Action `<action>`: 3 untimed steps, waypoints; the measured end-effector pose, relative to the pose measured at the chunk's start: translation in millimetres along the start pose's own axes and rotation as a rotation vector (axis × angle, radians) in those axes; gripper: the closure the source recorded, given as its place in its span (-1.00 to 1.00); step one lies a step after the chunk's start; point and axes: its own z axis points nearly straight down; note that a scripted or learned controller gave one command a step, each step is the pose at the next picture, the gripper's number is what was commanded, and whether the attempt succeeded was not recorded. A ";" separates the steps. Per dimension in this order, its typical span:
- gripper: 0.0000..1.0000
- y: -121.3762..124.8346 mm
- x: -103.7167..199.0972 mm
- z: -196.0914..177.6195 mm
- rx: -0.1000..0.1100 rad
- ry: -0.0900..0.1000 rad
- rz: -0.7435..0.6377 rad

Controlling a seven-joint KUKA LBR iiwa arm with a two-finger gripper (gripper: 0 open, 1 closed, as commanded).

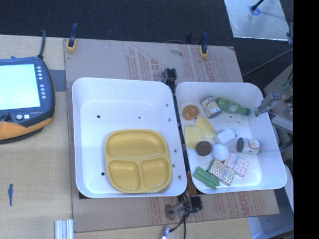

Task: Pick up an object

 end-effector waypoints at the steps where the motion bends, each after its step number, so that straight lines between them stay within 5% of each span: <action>1: -1.00 33.7 68.3 147.4 0.003 0.001 -0.002; 2: -1.00 89.6 90.2 196.2 0.001 -0.001 -0.002; 3: -1.00 110.4 97.9 198.3 0.019 0.005 0.006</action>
